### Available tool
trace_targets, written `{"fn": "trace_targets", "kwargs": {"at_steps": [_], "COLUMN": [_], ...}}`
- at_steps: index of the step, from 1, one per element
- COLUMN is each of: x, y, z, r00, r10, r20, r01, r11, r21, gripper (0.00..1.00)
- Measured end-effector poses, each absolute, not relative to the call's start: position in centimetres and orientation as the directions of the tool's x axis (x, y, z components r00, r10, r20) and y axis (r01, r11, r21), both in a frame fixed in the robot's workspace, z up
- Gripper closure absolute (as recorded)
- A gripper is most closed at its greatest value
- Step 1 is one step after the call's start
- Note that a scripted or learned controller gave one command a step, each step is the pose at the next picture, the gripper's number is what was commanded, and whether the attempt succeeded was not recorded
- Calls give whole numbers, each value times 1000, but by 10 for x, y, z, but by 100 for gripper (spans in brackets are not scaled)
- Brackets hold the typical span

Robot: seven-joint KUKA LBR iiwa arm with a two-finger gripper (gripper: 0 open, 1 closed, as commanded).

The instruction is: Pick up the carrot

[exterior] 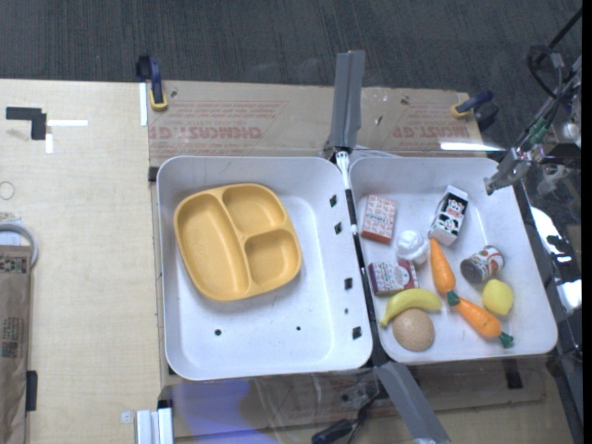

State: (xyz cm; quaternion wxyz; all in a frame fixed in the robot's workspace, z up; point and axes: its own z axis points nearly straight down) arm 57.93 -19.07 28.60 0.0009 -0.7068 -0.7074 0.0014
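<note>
the 2 white bins sit side by side on the bench, the left bin [185,340] and the right bin [527,336] touching along the middle. in the left one lies a yellow divided plate [238,240], the biggest thing in either bin, tilted a little toward the upper left. the arm [555,146] comes in at the right edge, above the right bin's far corner; i cannot tell how its claw stands from here.

the right bin is crowded. a banana [413,302] curves over a tan egg-shaped ball [413,330] near the front wall. there are 2 carrots: one carrot [441,268] lies near the middle, just beside the banana, and a second carrot [480,318] lies near the front right, below a lemon [498,296]. a small can [481,265] rests on its side, next to the lemon. a milk carton [450,215] and a red box [378,218] sit toward the back.
</note>
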Motion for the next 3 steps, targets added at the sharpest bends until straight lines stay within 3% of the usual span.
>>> {"fn": "trace_targets", "kwargs": {"at_steps": [1, 2, 3], "x": [508, 517, 526], "y": [-140, -145, -142], "z": [200, 270, 138], "r00": [73, -78, -251], "r10": [997, 997, 968], "r20": [0, 0, 2], "r01": [997, 997, 968], "r11": [-73, 78, 251], "r21": [-5, -2, -3], "gripper": [0, 0, 0]}}
